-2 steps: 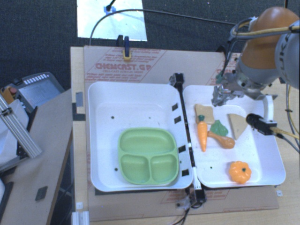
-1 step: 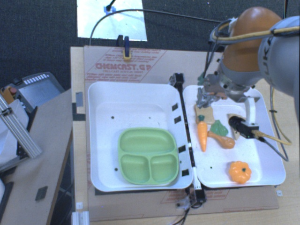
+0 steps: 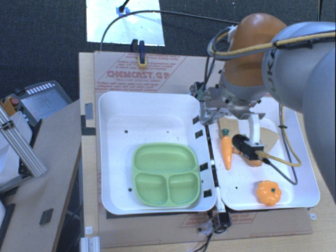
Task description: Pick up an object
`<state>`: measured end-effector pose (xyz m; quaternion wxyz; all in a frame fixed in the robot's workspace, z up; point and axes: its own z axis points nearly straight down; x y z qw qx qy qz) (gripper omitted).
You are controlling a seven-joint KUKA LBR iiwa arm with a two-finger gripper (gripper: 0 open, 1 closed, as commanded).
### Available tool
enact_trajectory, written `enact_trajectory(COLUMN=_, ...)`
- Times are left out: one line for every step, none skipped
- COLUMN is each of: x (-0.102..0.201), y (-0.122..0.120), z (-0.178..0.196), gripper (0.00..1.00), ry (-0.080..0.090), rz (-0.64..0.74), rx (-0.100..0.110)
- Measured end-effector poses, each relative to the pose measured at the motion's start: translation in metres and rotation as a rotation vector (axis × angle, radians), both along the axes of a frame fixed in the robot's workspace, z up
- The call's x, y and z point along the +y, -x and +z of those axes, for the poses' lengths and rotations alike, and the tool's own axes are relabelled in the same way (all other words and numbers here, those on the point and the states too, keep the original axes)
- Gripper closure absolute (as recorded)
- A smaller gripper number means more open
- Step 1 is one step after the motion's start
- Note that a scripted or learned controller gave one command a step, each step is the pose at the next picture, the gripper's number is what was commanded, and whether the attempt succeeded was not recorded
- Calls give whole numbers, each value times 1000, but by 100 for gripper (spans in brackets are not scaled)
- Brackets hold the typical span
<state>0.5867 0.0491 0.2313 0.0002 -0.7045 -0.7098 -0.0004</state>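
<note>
Your carrot (image 3: pixel 227 152) lies in the right-hand bin (image 3: pixel 299 193), long axis up-down in view, green top toward the gripper (image 3: pixel 218 112), smooth tapered tip pointing down. Claw state: cannot tell.

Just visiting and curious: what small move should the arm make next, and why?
Probably shift the gripper toward the carrot and lower onto it: the carrot lies closest, just nearer the camera in the right bin, apart from the pumpkin.

Pumpkin (image 3: pixel 269 191) clear around; carrot (image 3: pixel 227 151) tight vs bin wall (image 3: pixel 215 164).
</note>
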Motion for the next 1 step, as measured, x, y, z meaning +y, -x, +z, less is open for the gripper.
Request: enact_trajectory(x=47, y=7, z=6, gripper=100, ry=-1, rz=1, rx=-1)
